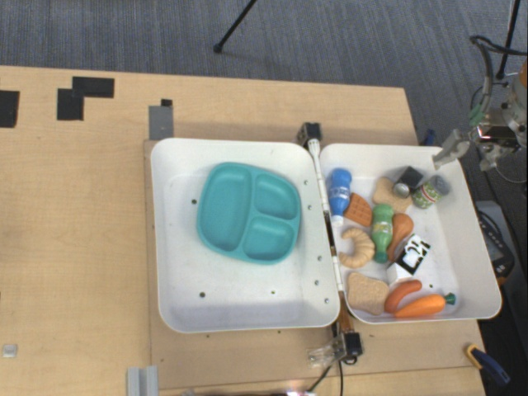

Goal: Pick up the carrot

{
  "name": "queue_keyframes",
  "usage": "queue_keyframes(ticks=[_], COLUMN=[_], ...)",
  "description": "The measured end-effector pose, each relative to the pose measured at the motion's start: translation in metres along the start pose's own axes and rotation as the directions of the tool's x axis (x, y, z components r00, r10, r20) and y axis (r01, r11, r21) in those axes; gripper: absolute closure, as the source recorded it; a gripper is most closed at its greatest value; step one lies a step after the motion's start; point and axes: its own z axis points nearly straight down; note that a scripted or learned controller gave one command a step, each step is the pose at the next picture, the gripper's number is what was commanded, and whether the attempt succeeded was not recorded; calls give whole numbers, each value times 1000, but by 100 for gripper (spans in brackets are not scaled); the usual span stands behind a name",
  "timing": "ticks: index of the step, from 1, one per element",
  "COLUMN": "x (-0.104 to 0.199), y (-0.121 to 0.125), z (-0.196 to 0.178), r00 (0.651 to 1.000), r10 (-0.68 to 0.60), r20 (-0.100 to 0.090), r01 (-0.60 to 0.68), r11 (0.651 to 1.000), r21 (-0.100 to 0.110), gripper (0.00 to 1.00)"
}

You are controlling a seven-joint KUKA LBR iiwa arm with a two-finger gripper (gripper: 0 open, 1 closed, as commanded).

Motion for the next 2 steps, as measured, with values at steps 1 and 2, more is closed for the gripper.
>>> queue_keyframes(ticks=[1, 2], x=[62, 84], y=[-48, -1], z=[84, 172], r00=[999, 976], r10=[52, 219], r20=[-6, -4], r01=[-52, -219], r11=[999, 976], r21=[10, -16], gripper=[0, 0])
